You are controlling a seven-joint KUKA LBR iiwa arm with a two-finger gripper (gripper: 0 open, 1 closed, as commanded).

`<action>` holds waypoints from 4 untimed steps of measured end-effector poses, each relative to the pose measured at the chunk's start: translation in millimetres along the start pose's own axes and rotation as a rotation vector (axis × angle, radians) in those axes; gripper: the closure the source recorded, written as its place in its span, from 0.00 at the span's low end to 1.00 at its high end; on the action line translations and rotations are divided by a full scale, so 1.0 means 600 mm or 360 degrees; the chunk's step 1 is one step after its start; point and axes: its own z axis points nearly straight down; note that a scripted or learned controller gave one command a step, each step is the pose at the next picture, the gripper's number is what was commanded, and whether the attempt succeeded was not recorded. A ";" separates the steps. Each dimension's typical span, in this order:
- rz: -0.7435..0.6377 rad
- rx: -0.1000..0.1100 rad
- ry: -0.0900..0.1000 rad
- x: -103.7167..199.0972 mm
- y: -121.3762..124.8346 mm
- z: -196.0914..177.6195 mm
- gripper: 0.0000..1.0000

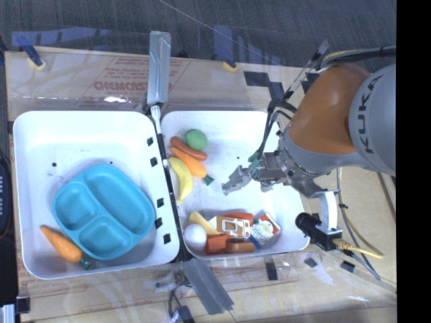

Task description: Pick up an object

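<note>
Objects for picking lie mostly in the right bin, a shallow white tray with rounded corners. Along its left wall sit a round green ball, a smooth orange carrot lying aslant just below it, a second orange piece and a curved yellow banana that touches the divider side. Near the front wall a tight cluster crowds together: a white egg, a yellowish wedge, red-orange blocks and a small printed carton, all touching or overlapping one another.

The end effector hangs over the bare middle of that bin, between the banana and the cluster, with nothing between its grey metal fingers; whether they are spread or closed cannot be told from this angle. Behind it the arm's glossy orange band and grey shell cover the bin's right side.

The left bin holds a matte blue plate with three compartments, and another carrot lies against its lower left edge. Both bins rest on the counter, covered with clear, creased plastic sheet.
</note>
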 end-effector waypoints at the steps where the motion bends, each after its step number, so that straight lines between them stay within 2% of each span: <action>1: -0.0371 0.0001 0.0002 0.006 -0.012 0.177 0.00; 2: -0.0577 -0.0005 0.0000 -0.004 0.112 0.212 0.00; 3: -0.0632 -0.0005 -0.0001 -0.019 0.216 0.258 0.00; 4: -0.0638 -0.0006 -0.0002 -0.018 0.217 0.239 1.00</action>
